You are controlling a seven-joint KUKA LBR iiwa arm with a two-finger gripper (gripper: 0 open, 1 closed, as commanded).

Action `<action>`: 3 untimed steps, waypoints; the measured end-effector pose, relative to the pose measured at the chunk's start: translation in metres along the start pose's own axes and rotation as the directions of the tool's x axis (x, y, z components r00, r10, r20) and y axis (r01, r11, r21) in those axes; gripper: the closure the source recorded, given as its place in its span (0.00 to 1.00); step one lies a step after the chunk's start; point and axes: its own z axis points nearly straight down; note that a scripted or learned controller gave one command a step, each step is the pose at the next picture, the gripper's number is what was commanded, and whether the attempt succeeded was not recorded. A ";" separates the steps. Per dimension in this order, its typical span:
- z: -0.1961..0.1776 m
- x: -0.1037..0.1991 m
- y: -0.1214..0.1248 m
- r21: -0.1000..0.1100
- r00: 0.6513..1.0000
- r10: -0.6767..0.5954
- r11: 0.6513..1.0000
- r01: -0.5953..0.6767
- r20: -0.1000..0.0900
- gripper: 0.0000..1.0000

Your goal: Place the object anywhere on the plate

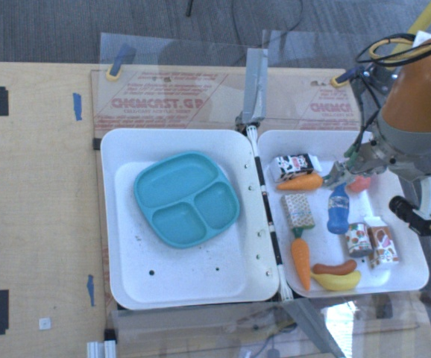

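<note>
Over right bin (pixel 418 274), my gripper (pixel 340 171) hovers near the blue bottle (pixel 338 209); grip state unclear. Bottle looks light, rigid, slippery; I'd pinch mid-body for the teal plate (pixel 186 198).

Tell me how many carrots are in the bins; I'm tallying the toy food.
2, both in the right bin. One carrot lies across near the bin's top left, below the cow-print box; the other carrot lies lengthwise near the bottom left. The arm may hide more.
</note>
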 end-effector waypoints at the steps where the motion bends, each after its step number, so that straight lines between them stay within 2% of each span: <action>1: -0.040 0.113 0.035 -0.002 0.992 -0.123 0.992 0.123 0.000 1.00; 2: 0.004 0.195 0.063 0.003 0.969 -0.247 0.969 0.247 -0.003 1.00; 3: 0.004 0.194 0.063 0.002 0.969 -0.247 0.969 0.247 -0.002 0.00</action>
